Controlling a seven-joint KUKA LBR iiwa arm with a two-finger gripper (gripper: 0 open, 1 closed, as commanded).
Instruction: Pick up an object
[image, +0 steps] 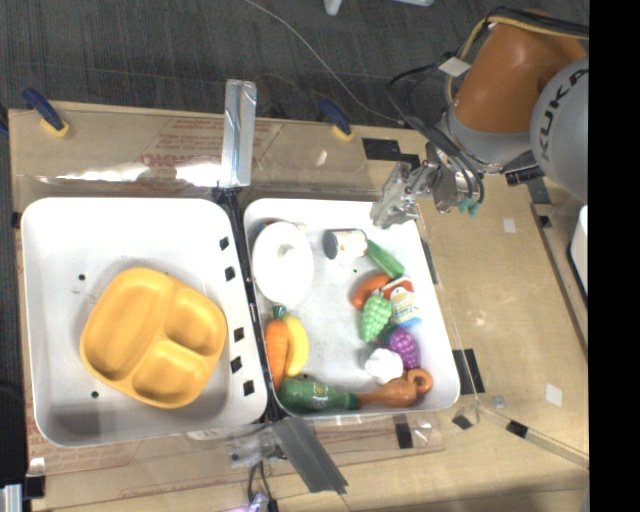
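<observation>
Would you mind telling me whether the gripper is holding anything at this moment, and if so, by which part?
Nothing is held: the gripper hangs over the far right corner of the right bin, with nothing between its fingers.

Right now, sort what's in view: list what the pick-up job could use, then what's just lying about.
Job:
gripper, above the right bin's top edge
white cup
carrot
banana
green bottle
purple grapes

Lying about:
yellow divided plate in the left bin
blue clamps
</observation>
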